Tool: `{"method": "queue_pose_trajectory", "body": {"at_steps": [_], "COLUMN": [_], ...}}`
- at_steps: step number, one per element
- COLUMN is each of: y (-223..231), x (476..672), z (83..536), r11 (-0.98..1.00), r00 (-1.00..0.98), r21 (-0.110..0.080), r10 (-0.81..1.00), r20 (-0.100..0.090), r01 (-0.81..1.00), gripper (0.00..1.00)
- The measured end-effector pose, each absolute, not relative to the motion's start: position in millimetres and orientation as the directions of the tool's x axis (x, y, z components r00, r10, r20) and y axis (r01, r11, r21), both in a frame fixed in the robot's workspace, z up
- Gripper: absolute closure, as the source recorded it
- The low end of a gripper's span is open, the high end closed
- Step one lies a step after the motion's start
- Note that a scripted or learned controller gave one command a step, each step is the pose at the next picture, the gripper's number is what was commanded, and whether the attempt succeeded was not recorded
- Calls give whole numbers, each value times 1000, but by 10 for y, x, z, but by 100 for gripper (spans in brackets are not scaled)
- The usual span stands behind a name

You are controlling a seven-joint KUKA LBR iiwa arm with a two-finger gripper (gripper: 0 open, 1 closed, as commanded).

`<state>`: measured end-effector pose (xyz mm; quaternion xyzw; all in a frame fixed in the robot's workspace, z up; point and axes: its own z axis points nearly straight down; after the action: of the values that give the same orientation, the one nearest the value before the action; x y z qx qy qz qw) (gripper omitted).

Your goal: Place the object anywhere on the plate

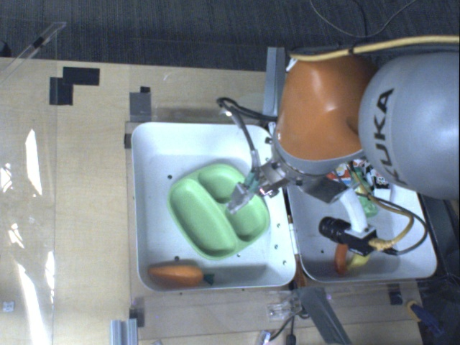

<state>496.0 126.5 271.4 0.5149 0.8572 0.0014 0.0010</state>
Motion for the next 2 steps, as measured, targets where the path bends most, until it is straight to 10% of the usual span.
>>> {"method": "queue_pose_trajectory", "body": {"at_steps": [1,2], "y": [1510,1511], "x": [4882,4904], "z": [3476,3596], "r11": [572,572], "r00": [-572,-572], "r21": [9,18], "r10": [820,820], "r20": [-3,-5], "r01": [820,820], "gripper": [0,100]}}
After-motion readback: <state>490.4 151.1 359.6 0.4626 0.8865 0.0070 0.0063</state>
